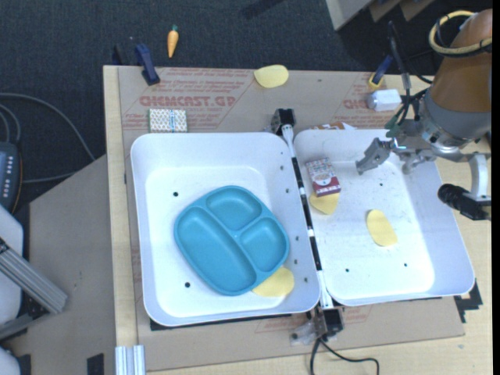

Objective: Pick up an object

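We see the pincer (380, 151) low over the far part of the right bin (437, 276), reaching in from the right on the grey arm (461, 100) with its orange band. Its dark fingers are small and blurred at this slant, so we cannot tell whether they are spread or pressed together; nothing shows between them.

We judge the task to be at the approach step: nothing is lifted yet. The nearest candidates lie in the same bin. A small red and white box (323, 176) sits near the bin's left wall, to the left of the pincer, with a yellow piece (326, 202) touching its near end. A second yellow piece (381, 228), flat and oval, lies alone toward the middle of the bin floor, apart from both.

The next move calls for settling over one item and coming down squarely on it. The box seems the easier hold. The flat oval may be hard to get under, and the box's closeness to the wall and to its yellow neighbour could crowd the fingers.

Farther out, the left bin (156, 178) holds a blue divided plate (230, 239) with another yellow piece (274, 283) partly tucked under its near edge.
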`<state>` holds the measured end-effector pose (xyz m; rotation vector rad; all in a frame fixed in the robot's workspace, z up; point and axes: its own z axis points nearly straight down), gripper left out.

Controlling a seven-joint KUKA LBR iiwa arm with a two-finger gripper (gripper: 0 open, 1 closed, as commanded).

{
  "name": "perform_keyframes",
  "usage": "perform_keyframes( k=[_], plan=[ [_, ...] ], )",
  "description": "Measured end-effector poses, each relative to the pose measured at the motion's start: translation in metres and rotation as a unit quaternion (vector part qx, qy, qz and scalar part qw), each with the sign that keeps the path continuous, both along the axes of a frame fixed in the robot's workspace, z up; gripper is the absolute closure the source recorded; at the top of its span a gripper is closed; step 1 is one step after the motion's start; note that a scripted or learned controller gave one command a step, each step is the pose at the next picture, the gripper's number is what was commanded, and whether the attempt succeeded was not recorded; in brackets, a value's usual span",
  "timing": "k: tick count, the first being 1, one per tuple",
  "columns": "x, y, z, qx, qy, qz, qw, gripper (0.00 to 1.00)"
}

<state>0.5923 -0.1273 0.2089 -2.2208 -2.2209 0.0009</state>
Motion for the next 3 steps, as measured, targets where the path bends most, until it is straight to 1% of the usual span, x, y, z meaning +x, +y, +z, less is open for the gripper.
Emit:
perform_keyframes(
  k=[1, 2, 3],
  plan=[
    [-0.067, -0.039, -0.125, -0.0001, 0.000, 0.000, 1.0000, 0.00],
    [-0.066, -0.039, -0.114, -0.0006, -0.002, -0.001, 1.0000, 1.00],
    [-0.069, -0.061, -0.050, -0.0005, -0.001, 0.000, 1.0000, 1.00]
  ],
)
